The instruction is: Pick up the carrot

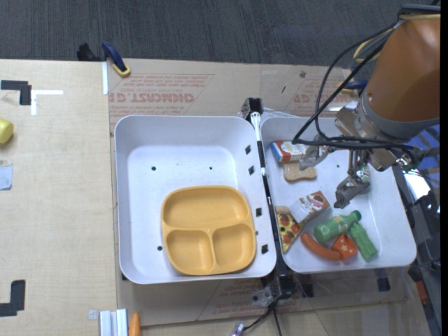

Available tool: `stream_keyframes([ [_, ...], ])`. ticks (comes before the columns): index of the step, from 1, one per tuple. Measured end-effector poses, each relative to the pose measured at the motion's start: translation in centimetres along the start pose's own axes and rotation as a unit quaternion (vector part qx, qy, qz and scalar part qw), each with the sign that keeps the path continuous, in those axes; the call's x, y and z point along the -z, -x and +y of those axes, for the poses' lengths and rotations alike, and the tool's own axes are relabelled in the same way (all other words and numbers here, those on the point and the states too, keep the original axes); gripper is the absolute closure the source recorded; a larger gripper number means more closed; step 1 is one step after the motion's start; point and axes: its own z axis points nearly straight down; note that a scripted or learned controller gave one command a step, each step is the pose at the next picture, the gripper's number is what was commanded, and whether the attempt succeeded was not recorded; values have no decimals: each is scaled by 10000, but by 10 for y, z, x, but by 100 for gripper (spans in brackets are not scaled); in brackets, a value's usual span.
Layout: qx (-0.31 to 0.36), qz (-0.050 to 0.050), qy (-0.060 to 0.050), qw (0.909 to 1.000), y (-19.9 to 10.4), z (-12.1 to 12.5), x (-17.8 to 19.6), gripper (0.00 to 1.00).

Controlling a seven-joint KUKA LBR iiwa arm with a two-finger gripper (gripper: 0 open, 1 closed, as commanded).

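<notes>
Item 1: long orange toy carrot (320, 247) lies at right white bin (402, 222) front edge, unlifted. I cannot tell the grey gripper (348, 191) spread; it hangs above, pickup pending.

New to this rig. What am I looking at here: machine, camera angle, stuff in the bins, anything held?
One fixed camera looks down at a slant on a bench with two shallow white bins. The grey and orange shape at right is a robot arm reaching in; its claw hangs over the right bin. Whether it grips anything cannot be told, and nothing is seen in it. The left bin holds a yellow divided plate. The right bin holds toy food: a pizza slice, a green bottle, a small carton, and an orange piece that is probably the carrot it should pick up, lying near the front edge.
</notes>
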Motion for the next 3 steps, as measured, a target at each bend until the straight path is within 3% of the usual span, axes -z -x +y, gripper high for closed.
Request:
stream_keyframes([
  [1,127,20,20,9999,18,30,-95,0],
  [2,-761,25,15,9971,20,94,-94,0],
  [3,-1297,12,3,9915,27,11,-94,0],
])
